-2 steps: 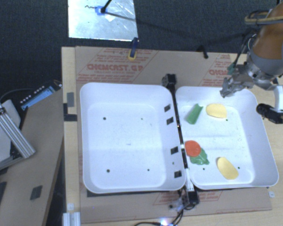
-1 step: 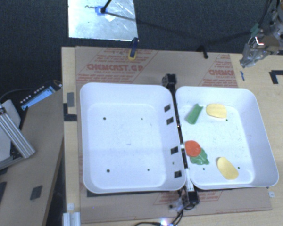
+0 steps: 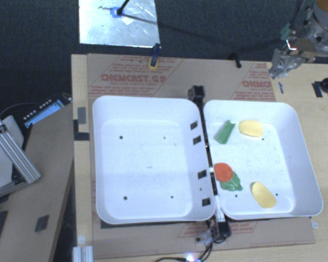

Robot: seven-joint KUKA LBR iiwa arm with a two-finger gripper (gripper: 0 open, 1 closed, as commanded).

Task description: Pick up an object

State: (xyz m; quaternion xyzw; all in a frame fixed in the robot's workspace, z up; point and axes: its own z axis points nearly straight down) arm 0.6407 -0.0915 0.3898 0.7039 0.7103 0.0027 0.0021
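Observation:
The right bin [image 3: 295, 146] holds several small things. A green oblong piece [image 3: 225, 131] lies near its upper left, with a yellow oval [image 3: 251, 128] just to its right. An orange-red disc [image 3: 223, 172] rests against a dark green lump [image 3: 231, 183] by the left wall. Another yellow oval [image 3: 263, 195] lies near the front. My gripper [image 3: 282, 64] hangs at the upper right, above the bench beyond the right bin's far edge, well away from all the objects, and nothing shows between its fingers.
The left bin [image 3: 147, 157] sits beside the right one, joined by a black divider with clips [image 3: 205, 152]. A shiny metal sheet [image 3: 118, 14] lies on the dark floor at the back. A yellow and blue clamp [image 3: 153, 59] sits at the board's far edge.

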